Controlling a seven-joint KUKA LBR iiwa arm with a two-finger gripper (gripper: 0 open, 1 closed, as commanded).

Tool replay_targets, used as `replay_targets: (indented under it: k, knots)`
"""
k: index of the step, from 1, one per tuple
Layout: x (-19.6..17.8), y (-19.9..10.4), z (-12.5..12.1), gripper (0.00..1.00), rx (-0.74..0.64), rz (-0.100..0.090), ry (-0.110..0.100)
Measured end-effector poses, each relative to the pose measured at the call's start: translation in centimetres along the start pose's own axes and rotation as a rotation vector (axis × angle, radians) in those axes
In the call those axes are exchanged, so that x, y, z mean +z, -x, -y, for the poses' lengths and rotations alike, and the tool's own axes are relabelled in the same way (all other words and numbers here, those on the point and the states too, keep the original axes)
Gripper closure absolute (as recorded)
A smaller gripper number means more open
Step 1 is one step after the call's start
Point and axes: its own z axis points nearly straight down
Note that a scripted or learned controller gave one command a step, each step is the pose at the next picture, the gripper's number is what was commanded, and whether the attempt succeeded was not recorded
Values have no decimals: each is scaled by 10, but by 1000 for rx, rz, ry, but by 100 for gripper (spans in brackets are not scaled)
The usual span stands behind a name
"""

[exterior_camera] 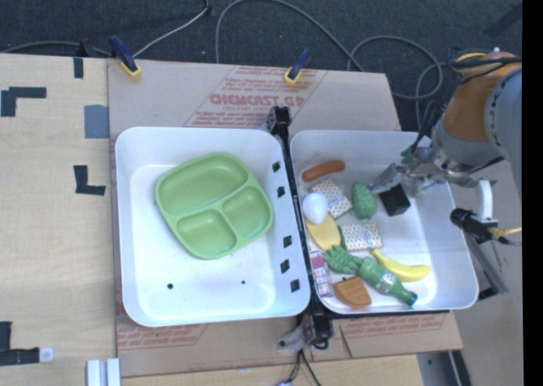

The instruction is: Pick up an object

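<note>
Hanging low over the right bin (441,232), the hand (393,198) shows as a dark block below the grey wrist; whether it is spread or closed cannot be told. Just beside it to the left lies a green bumpy toy (365,200). Farther left sit a red sausage (323,170) and a white egg (315,205); toward the near edge, a banana (402,268) and a green bottle (383,278). Across the divider, the left bin (144,291) holds a green sectioned plate (214,204). Both bins rest on the table (51,206).

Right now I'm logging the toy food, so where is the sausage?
The sausage lies in the right bin, at its far left corner, just above the white egg.
</note>
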Motion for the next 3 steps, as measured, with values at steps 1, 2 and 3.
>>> replay_targets:
  k: [1, 2, 3]
  knots:
    - [9, -74, -9, 0, -3, 0, 6]
    - [9, -38, 8, 0, -1, 2, 7]
    - [-2, -38, 7, 100, -1, 1, 9]
